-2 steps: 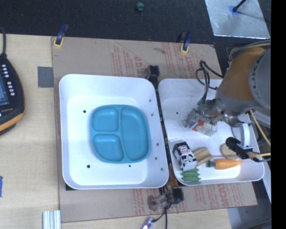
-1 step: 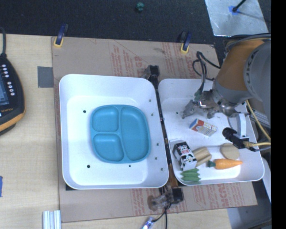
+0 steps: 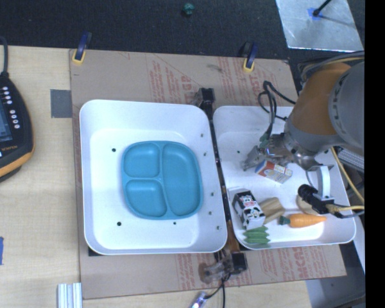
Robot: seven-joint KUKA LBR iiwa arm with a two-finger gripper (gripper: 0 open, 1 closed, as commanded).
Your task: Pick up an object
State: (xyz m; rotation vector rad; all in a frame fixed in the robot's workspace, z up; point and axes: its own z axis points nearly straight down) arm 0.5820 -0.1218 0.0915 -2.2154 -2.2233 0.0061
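My gripper (image 3: 259, 157) hangs low over the middle of the right bin (image 3: 237, 124), reaching in from the right. Right beside it, touching or just under its lower right side, lies a small red and white carton (image 3: 274, 171); whether it is held I cannot tell. Along the bin's front lie a black and white toy (image 3: 246, 208), a tan block (image 3: 270, 206), a green pod-like piece (image 3: 256, 237) and an orange carrot (image 3: 303, 221).
The left bin (image 3: 96, 172) holds a blue divided plate (image 3: 161, 178). A teach pendant (image 3: 3, 127) rests on the bench at far left. The arm's grey body and orange band (image 3: 321, 101) cover the right bin's far right corner.
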